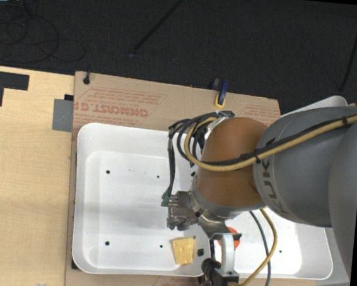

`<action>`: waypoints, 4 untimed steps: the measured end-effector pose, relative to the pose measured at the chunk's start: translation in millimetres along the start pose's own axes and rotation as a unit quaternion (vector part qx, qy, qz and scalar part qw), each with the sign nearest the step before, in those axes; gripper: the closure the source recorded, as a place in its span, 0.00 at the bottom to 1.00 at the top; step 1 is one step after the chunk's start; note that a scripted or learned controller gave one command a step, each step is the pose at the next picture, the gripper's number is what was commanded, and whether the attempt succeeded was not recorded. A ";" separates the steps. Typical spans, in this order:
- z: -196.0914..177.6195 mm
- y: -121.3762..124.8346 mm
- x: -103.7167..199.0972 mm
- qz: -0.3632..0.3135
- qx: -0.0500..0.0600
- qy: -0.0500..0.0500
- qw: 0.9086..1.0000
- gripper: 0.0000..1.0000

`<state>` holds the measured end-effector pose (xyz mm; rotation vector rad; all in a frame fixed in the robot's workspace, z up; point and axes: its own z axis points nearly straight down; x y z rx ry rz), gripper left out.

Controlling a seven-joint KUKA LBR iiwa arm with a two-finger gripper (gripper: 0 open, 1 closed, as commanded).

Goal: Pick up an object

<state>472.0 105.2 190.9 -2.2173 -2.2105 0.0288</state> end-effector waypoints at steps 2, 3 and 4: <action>-53.1 14.3 -94.2 0.001 -0.010 0.002 1.000 1.00; -70.1 13.1 -43.5 -0.004 -0.009 0.003 1.000 1.00; -34.2 3.8 -78.7 0.000 -0.006 0.002 1.000 1.00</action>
